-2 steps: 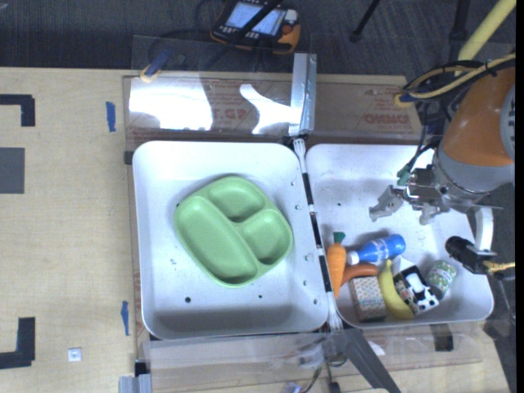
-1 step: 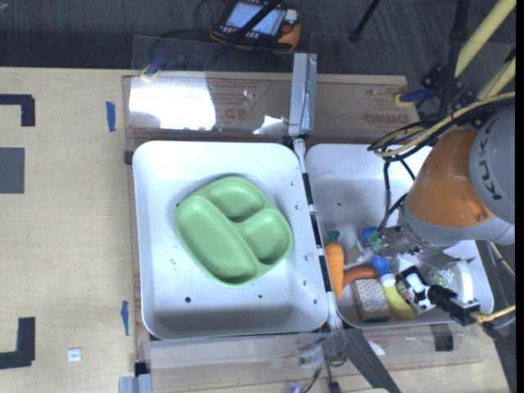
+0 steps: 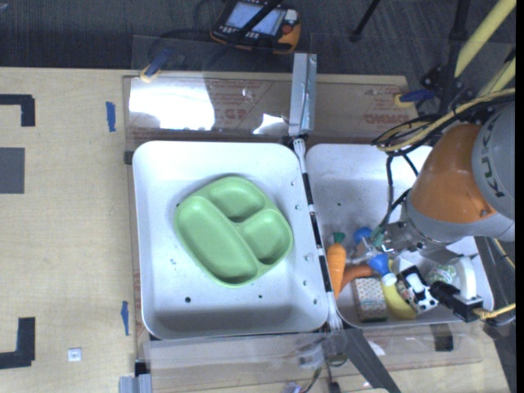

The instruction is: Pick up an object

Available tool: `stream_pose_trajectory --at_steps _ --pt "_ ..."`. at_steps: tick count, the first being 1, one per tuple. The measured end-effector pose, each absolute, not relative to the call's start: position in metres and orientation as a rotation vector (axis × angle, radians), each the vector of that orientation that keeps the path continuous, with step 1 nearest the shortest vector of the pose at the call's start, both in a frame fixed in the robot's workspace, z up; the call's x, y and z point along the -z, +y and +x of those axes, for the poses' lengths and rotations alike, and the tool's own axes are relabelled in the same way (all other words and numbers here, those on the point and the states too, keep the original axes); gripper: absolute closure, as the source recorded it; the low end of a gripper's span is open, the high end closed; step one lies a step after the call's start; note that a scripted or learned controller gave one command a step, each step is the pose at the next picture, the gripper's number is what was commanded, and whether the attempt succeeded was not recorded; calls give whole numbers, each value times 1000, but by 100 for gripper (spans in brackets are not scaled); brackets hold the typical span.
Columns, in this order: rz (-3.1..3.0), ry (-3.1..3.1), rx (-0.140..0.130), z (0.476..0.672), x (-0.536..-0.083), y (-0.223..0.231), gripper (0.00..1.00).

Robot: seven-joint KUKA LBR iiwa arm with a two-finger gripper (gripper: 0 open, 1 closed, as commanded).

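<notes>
The arm is reaching into the right bin (image 3: 327, 166) from the right, its orange band sitting over the bin's middle. The jaws (image 3: 391, 244) are hanging low over a cluster of small objects at the near end of this bin. Whether the jaws are open or closed cannot be told; the wrist body is covering them, and nothing is visibly held between them.

The carrot (image 3: 336, 262) is lying just left of the jaws, against the bin's left wall, its long axis running away from the camera toward the near rim. A blue item (image 3: 378, 264) is lying directly below the jaws. The yellow banana-like object (image 3: 395, 297) is lying nearer the camera than the jaws, beside a speckled block (image 3: 370, 298).

The left bin (image 3: 155, 178) is holding a green divided tray (image 3: 233, 229), well left of the jaws.

Judgement: the blue item is the nearest candidate; the crowding is making a clean grip uncertain.
</notes>
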State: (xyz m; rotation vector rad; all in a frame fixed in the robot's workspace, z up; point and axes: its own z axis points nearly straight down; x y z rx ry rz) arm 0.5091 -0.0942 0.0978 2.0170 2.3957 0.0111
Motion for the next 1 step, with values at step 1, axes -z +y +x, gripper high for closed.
stream_pose_trajectory --at_steps 1 --pt "1899 2502 0 528 -221 -34 100"
